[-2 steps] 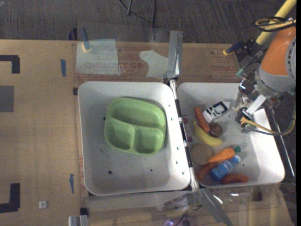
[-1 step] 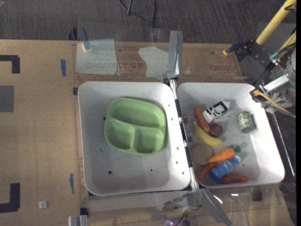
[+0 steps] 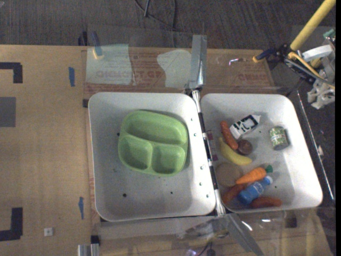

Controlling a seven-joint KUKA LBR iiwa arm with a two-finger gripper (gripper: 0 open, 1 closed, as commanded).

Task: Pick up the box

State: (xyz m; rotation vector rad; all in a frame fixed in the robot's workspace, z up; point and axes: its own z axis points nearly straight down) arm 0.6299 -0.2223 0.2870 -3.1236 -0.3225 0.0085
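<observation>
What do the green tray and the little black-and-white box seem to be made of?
The green tray looks like moulded plastic: uniform colour, rounded compartments, soft sheen. The box seems to be printed cardboard, shaped like a small carton, though it could be plastic; it is too small to tell.

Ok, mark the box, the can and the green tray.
box point(image 3: 246, 124), camera view, on its white and black top face
can point(image 3: 278, 137), camera view, on its green side
green tray point(image 3: 153, 142), camera view, on the ridge between its compartments

Slanted overhead view of both bins point(image 3: 101, 159)
</observation>
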